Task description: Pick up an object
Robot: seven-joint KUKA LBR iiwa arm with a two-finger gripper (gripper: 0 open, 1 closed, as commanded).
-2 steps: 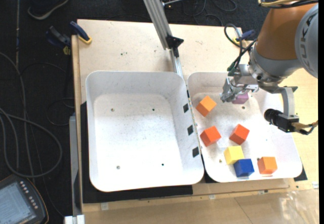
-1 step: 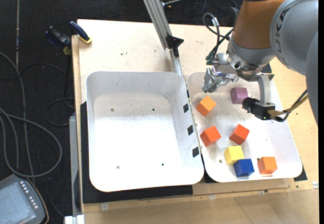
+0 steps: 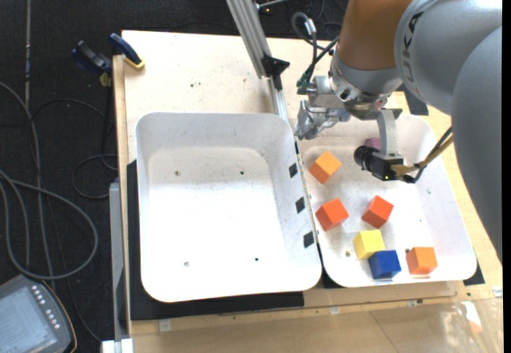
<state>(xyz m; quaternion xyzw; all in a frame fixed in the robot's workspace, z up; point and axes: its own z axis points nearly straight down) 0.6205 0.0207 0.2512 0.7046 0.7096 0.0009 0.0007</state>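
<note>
- Nearest candidate is the orange cube, lying tilted in the upper left part of the right bin, close to that bin's left wall; it has bare floor on all sides, which we judge makes it the easiest pick
- Other candidates lower down: a second orange cube and a third orange cube side by side but apart; then a yellow cube touching a blue cube, and a fourth orange cube just beside the blue one
- A small pink object peeps out under the wrist hardware; too hidden to identify
- Gripper hangs over the top left corner of the right bin, above and slightly left of the nearest cube; we see nothing between its fingers; how wide they stand we cannot tell at this slant
- Plan as we judge it: shift toward the nearest cube, centre over it, turn the wrist so the fingers meet two flat faces and not the corners; descend straight
- Risk: the bin wall to the left may foul one finger; the touching yellow and blue pair are best left alone
- Left bin on the bench plays no part here
</note>
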